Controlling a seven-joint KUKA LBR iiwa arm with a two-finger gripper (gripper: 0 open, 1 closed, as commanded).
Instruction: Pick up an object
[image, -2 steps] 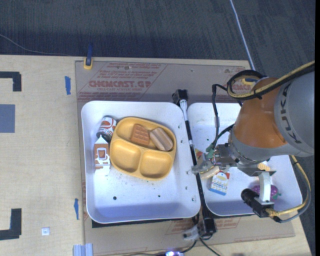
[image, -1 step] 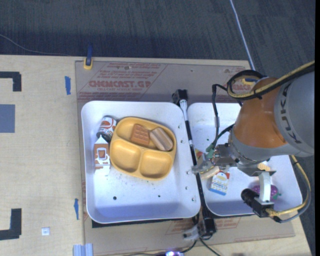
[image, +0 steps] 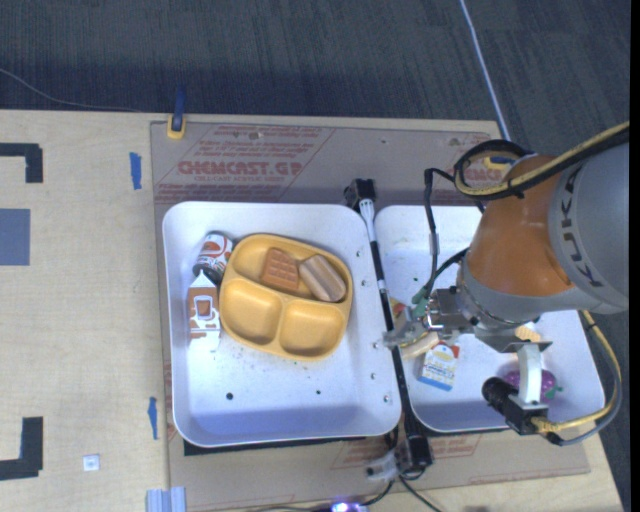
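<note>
My gripper (image: 412, 328) is down at the left side of the right bin (image: 575, 335), close to the divider between the bins. Right under it lies a small tan piece (image: 420, 346), and the view does not show whether it is held. A white and blue packet (image: 438, 368) lies just below the gripper on the bin floor. A purple object (image: 524, 381) sits further right, partly behind a black part of the arm.
The left bin (image: 285, 400) holds a yellow compartment tray (image: 283, 325) with a brown waffle (image: 279, 269) and a bread roll (image: 323, 277) in it. A can (image: 211, 256) and an orange-white box (image: 203, 310) lie along the tray's left side. Cables run by the bins' front edge.
</note>
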